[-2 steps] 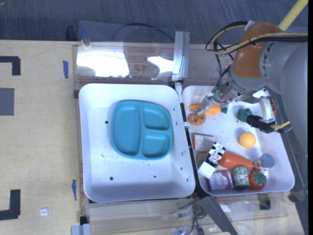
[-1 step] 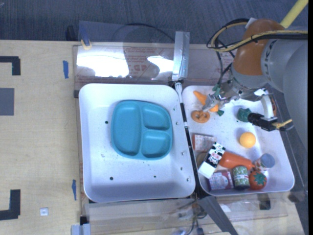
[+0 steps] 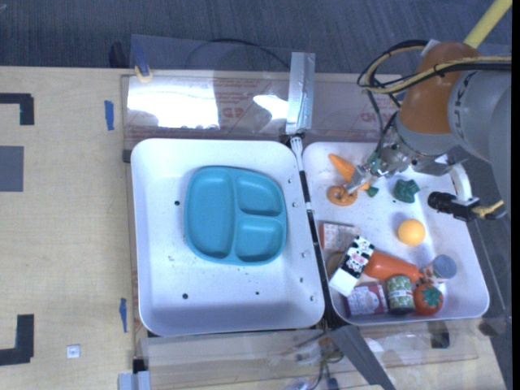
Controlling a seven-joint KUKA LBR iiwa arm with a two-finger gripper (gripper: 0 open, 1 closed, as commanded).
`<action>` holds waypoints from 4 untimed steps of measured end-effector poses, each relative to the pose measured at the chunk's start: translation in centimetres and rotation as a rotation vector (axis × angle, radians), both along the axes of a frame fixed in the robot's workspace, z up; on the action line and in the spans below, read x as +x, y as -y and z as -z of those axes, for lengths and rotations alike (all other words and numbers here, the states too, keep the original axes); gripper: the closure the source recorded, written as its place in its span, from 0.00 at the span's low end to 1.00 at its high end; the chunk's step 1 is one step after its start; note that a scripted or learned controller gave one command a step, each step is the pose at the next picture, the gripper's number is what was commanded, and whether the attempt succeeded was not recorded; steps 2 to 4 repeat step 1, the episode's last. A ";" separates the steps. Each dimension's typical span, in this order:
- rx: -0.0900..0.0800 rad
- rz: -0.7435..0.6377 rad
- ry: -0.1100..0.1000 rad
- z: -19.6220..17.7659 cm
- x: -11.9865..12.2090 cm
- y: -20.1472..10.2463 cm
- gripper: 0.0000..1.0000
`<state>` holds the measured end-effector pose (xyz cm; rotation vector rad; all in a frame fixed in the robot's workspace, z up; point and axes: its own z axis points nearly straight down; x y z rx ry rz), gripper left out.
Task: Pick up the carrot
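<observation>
A small orange carrot lies in the upper left part of the right bin, its tip pointing up and left. My gripper hangs just right of and below the carrot's thick end, over an orange ring. A bit of green shows beside the gripper tip. Whether anything is held cannot be made out. The grey arm with its orange band reaches in from the upper right.
The right bin also holds a green piece, an orange ball, a long orange tapered item, a cow-print box, a can and a tomato. The left bin holds a teal divided plate.
</observation>
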<state>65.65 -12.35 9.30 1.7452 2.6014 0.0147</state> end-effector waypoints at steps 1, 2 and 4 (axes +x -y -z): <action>-0.001 0.056 0.001 -12.8 1.4 -7.2 1.00; -0.001 0.056 0.001 -12.8 1.4 -7.2 1.00; -0.001 0.056 0.001 -12.8 1.4 -7.2 1.00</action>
